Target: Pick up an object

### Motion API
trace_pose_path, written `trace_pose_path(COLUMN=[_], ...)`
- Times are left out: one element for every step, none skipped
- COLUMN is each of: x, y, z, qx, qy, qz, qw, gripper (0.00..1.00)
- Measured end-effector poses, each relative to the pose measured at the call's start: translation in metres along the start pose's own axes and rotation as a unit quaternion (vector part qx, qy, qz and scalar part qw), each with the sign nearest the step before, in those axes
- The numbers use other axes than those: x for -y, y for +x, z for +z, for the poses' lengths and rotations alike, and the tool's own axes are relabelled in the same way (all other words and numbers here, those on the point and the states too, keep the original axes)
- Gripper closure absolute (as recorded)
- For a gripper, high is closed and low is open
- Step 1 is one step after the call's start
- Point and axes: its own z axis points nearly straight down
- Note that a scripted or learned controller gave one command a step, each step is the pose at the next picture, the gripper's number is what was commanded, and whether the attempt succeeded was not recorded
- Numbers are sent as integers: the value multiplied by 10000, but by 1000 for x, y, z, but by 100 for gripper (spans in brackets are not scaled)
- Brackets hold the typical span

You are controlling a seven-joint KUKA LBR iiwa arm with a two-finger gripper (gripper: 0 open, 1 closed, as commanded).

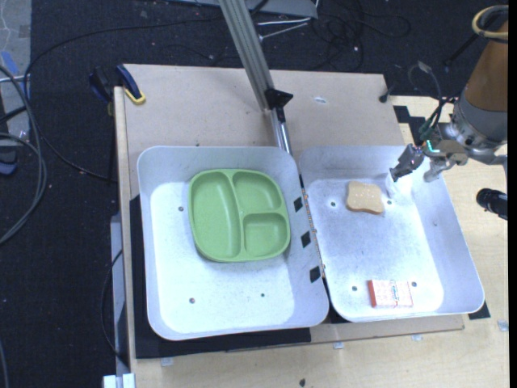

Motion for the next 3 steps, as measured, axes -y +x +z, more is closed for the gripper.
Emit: trace_pose_path(x=[-1, 4, 1], y=[0, 3, 1], z=[-1, 43, 107], qx=[3, -3, -5], qy=[-12, 11, 18], qz=[-2, 4, 7], qw=[10000, 10000, 10000], gripper=[0, 0, 0])
